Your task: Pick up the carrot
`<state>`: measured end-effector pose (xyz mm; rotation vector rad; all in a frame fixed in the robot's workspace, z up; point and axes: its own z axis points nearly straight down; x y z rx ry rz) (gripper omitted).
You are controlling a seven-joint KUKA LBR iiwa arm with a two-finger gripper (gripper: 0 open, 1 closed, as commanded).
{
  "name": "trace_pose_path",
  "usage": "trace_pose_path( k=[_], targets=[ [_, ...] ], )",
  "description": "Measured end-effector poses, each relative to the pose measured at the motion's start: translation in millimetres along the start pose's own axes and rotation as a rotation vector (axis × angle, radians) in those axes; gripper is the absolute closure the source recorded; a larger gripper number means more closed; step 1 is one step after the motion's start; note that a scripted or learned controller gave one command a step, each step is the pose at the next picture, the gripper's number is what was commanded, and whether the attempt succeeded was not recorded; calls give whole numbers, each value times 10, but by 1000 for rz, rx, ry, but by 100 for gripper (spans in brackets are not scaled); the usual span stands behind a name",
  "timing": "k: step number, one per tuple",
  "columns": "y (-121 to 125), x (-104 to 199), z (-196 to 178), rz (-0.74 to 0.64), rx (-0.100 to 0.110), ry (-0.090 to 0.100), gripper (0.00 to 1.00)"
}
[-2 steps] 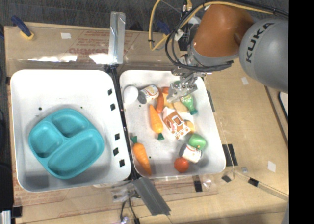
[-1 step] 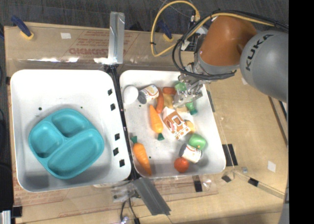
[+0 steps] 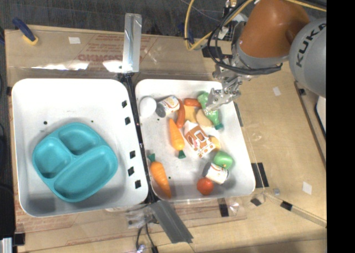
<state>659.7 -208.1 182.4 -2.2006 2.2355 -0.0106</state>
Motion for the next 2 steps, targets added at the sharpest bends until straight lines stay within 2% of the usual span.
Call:
trace_pose_path(
  k=[1, 2],
  targets=[
    [27, 7, 567, -92, -8, -4, 100],
    [24, 9, 559, -92, -7, -4, 0]
  ],
)
